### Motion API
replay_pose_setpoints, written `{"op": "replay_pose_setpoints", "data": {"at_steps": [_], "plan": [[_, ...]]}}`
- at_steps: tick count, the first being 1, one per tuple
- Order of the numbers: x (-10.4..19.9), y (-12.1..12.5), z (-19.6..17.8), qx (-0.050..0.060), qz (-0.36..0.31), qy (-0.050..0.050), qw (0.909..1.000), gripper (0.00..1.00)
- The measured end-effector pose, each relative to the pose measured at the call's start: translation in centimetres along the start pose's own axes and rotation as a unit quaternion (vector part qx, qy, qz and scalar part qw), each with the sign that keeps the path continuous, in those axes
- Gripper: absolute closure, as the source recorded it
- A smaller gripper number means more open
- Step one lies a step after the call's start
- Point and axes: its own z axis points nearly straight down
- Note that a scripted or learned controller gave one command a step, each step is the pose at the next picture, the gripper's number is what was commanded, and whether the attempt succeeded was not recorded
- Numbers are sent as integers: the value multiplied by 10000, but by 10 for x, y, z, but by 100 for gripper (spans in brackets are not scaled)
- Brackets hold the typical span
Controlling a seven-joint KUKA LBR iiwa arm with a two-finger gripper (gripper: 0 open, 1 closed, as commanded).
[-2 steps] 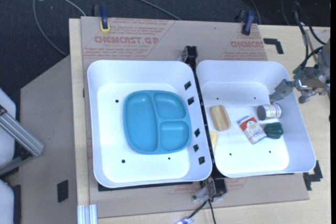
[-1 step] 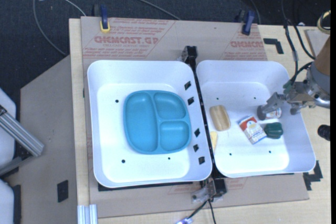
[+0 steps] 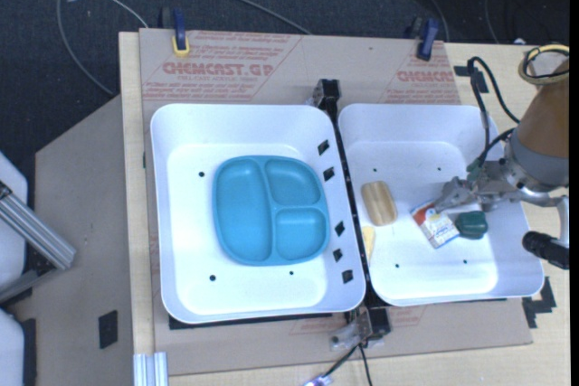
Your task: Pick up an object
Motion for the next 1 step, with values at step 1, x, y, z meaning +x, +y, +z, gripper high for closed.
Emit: {"op": "replay_pose_setpoints", "data": {"at_steps": [1], "plan": [[-1, 1, -15, -35, -1, -11, 10000, 100]]}}
